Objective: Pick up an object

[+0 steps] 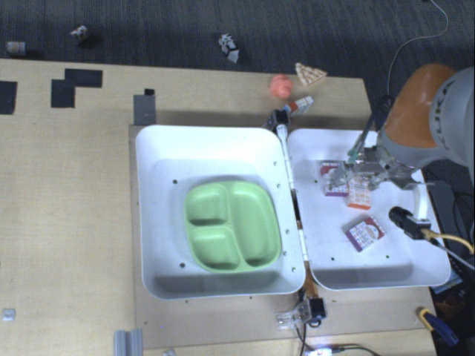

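My gripper is low in the right bin, over two small packets lying touching; can't tell its state. Risk, I'd say: it nips an edge of both, or a flat packet slides off. Third packet lies near. Left bin has a green tray. Nothing blocks me.

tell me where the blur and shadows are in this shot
Camera view: the arm looks soft and smeared at the right edge; the green tray is fairly sharp; soft shadow lies along the left bin's lower wall; small packets lack readable detail.
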